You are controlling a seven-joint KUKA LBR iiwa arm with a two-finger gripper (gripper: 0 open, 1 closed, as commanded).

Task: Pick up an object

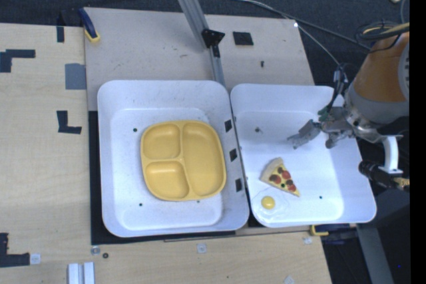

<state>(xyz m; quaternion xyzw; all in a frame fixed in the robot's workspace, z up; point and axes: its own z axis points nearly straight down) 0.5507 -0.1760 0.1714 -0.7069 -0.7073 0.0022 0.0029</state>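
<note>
Over the right bin [346,209], the gripper [303,137] is hanging near the far edge with nothing in it; how far open it is, I can't tell. Pizza slice [279,177] and a small yellow piece [267,202] are lying toward the near-left corner, probably the targets. Yellow plate [182,160] is sitting in the left bin [113,143], well out of the way.

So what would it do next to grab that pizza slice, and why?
Probably move the gripper toward the near side of the right bin and lower it over the pizza slice. The gripper hangs above bare bin floor, apart from the slice, which lies nearer the bin's front beside a small yellow piece.
</note>
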